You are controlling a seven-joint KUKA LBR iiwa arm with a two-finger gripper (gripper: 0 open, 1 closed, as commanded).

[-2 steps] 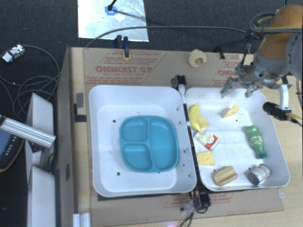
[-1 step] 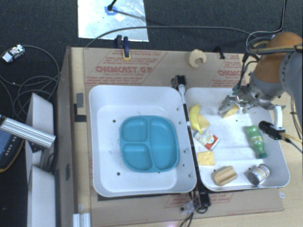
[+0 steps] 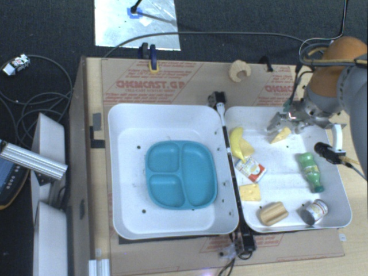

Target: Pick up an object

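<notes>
White bins sat side by side. Nearest in the right bin (image 3: 345,211) lay a can (image 3: 313,211) and a bread roll (image 3: 272,213), then a cracker (image 3: 249,192), a packet (image 3: 252,169) and a green bottle (image 3: 310,171), with a banana (image 3: 240,144) by the divider. At the far end the gripper (image 3: 283,123) hung over a cheese wedge (image 3: 281,135), just touching it; whether the claw was apart or together could not be told. The left bin (image 3: 123,154) held a blue tray (image 3: 180,174).

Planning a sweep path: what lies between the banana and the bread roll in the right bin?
Between the banana and bread roll, the camera view shows a red-and-white packet and a cheese slice.
</notes>
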